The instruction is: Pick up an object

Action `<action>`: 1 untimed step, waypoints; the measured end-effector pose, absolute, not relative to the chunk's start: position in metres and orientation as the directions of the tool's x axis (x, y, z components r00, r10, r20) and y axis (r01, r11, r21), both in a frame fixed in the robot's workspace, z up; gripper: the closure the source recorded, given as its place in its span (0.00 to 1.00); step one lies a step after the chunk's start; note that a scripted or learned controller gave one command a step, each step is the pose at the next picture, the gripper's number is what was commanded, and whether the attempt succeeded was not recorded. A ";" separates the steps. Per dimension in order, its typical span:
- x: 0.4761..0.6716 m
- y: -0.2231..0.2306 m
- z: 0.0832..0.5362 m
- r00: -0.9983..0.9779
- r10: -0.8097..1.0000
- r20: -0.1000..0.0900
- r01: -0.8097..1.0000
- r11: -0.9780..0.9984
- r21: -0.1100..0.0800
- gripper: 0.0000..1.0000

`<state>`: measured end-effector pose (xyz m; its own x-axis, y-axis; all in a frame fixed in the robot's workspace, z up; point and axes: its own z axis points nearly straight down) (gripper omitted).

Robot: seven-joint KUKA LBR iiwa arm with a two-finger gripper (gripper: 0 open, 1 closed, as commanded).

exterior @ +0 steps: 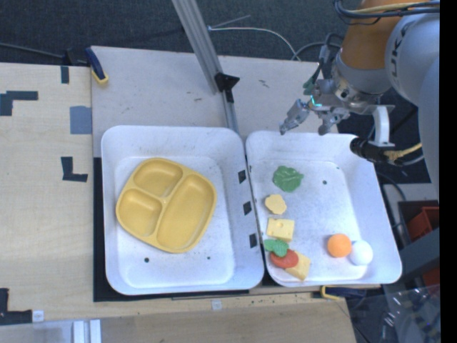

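The tool (307,123) hovers above the right bin's (371,191) far rim, fingers spread wide, gripping nothing; green leaf (288,179) lies just below.

Open claw (308,126) hovers above right bin (377,191).

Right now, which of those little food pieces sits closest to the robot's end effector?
The green leafy piece, topmost in the right bin, just below the end effector.
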<state>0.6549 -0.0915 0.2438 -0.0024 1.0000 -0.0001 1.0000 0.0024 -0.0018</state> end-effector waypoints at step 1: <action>0.680 -0.060 0.184 -0.003 1.000 0.000 1.000 0.003 -0.007 0.00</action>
